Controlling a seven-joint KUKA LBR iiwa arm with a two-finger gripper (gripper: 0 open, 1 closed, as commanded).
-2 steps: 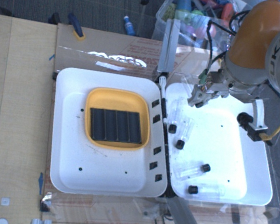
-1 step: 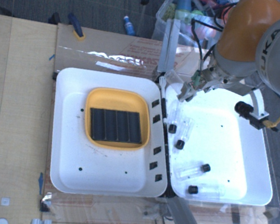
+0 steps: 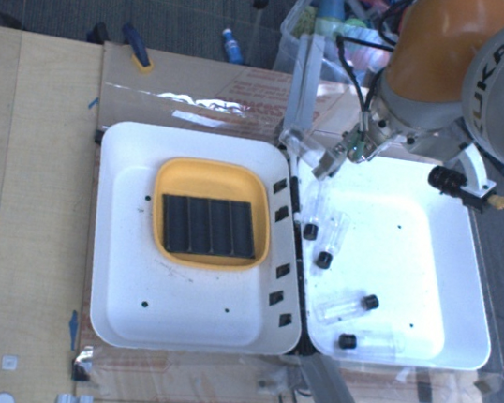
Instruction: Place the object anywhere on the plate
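Above right bin, end effector hovers.

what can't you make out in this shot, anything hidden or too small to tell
- Gripper, camera view: small and blurred against the white bin; its state is unclear, as is whether it carries anything.
- Clear vials with black caps in the right bin: the transparent bodies fade into the white floor, so their count and outlines are uncertain.
- Yellow plate in the left bin: the dark ribbed block covers its middle.
- Arm: cut off by the top and right edges.
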